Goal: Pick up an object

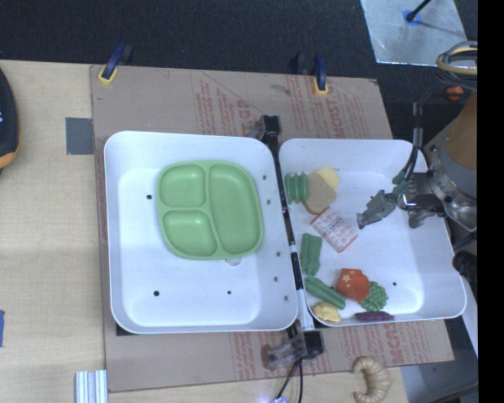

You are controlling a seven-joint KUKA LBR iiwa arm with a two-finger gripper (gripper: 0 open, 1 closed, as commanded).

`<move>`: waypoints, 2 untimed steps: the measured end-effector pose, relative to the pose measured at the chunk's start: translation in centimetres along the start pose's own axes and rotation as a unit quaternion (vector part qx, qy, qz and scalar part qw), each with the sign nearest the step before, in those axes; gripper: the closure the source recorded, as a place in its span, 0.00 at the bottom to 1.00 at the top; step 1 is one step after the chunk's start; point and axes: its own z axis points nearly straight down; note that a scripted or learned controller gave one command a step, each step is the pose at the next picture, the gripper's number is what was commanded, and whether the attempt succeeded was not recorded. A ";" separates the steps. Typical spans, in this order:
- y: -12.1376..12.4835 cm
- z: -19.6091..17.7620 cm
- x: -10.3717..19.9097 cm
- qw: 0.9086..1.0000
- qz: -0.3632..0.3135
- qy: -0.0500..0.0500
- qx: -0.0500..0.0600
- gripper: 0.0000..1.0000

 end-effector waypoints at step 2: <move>6.2 13.3 -2.8 1.000 0.001 0.000 0.004 0.00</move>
